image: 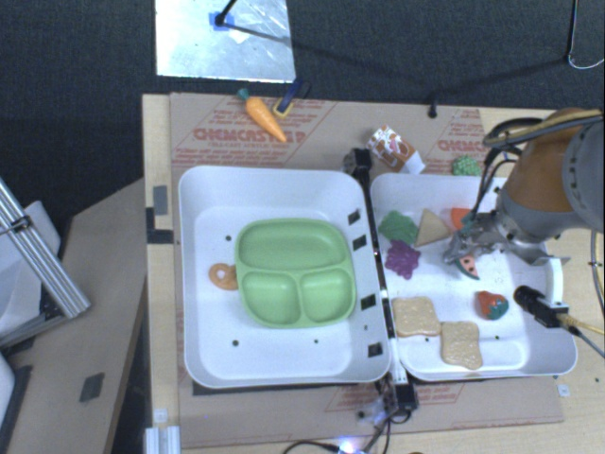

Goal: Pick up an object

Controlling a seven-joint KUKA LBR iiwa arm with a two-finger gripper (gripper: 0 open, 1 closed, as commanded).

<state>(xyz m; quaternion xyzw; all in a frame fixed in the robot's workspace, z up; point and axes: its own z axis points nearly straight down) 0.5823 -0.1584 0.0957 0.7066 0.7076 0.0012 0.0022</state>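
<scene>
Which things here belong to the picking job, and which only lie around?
Job: gripper, watermelon slice under it, purple grapes, two bread slices, right bin.
Lying about: carrot behind the bins, green tray, foil sheet.

You are looking at an evenly, fairly brightly lit bench seen from above, in a soft, low-resolution frame with slight blur throughout. Both white bins come close to washing out, their walls showing only faint grey shading. A foil-like sheet at top catches mottled glare. The dark floor around the bench stays grainy and nearly featureless. Shadows are short and weak; you see a thin one under the green divided tray. Small print on the cardboard is fuzzy. The arm at right looks smeared at its edges.
</scene>
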